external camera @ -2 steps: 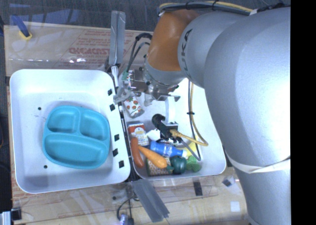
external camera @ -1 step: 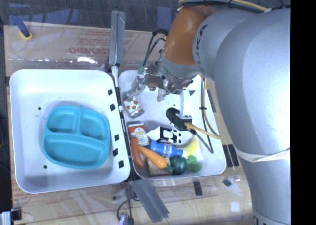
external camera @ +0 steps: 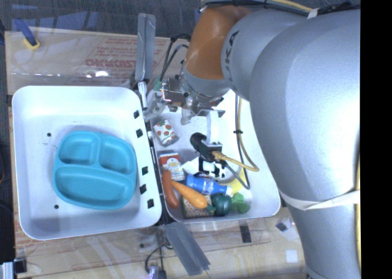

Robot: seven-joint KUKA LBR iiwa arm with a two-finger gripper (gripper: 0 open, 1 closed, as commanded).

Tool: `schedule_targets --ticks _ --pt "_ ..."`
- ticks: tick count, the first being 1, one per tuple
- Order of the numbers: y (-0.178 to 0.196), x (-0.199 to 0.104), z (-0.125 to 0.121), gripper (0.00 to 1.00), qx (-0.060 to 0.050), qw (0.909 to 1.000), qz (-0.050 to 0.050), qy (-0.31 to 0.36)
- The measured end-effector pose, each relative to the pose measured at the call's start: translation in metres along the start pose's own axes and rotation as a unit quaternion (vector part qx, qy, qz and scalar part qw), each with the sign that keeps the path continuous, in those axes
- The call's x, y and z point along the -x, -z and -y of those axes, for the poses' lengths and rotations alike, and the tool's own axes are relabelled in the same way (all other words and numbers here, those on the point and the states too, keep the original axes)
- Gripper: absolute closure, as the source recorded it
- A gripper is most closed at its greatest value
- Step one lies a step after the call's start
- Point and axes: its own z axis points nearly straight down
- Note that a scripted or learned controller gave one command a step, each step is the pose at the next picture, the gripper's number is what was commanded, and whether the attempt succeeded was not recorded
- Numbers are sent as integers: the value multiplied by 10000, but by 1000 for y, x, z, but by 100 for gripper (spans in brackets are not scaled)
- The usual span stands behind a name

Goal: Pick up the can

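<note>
At the near edge of the right bin [external camera: 260, 205], toy food lies heaped: a carrot [external camera: 190, 194], a blue bottle [external camera: 205, 184] and green pieces against the front wall. In the left bin [external camera: 37, 112] sits a blue divided tray [external camera: 95, 168]. Farther back, the can [external camera: 163, 131] rests tilted by the right bin's left wall, just beside the gripper [external camera: 184, 107] of the grey arm [external camera: 294, 87]; whether its jaws are apart or together cannot be told.
</note>
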Motion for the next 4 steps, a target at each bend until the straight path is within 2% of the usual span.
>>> schedule_targets --ticks 1,2,3,4 --pt "-1 -1 6 0 -24 10000 -2 -89" --pt "0 15 0 0 -2 9992 -1 -397" --pt "1 13 -5 0 7 9987 -4 -503" --pt "-1 6 12 0 -26 9972 -3 -751"
